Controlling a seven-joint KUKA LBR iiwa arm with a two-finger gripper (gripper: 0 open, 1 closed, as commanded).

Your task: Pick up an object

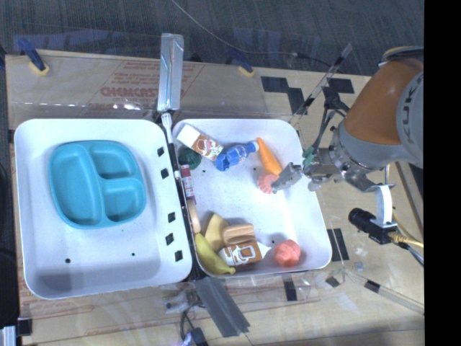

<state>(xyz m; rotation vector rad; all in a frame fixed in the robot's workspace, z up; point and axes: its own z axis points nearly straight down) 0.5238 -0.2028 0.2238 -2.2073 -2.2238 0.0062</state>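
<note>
We read this as the approach step: tool (pixel 288 176) sits over the right bin (pixel 311 215), just beside a small pink object (pixel 266 184) w/ the carrot (pixel 269 157) touching it. Can't tell if the tool is open or closed. Carrot's long axis runs upper-left to lower-right; which end is the tip is prob. unclear. Next: descend and align across that axis.

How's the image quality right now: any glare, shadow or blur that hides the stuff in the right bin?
Camera view: even, soft light; the right bin floor reads bright but not blown out. The banana, carrot and blue bottle show only faint shadows and stay readable. Overall slightly soft; the gripper is dark and blurry against the bin. The plate in the left bin shows mild sheen.
</note>
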